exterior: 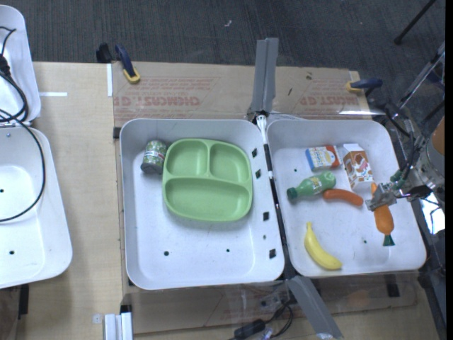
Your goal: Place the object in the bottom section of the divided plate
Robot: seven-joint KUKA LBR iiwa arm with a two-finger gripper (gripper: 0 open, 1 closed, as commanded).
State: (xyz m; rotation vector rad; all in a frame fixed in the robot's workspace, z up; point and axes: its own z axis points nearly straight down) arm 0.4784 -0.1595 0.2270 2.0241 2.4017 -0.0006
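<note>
Orange plastic carrot (pixel 383 222) lay in right white bin (pixel 410 261), w/ tool (pixel 383 197) poised at its top end, prob. for a pick; grip state unclear. Green divided plate (pixel 207 179) waited in left white bin (pixel 141 261), bottom section bare.

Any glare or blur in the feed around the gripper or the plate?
Camera view: even, soft light, no strong glare on the plate; faint shadows under the banana and bottle. The gripper by the carrot looks soft and small, its fingers too blurred to read.
</note>
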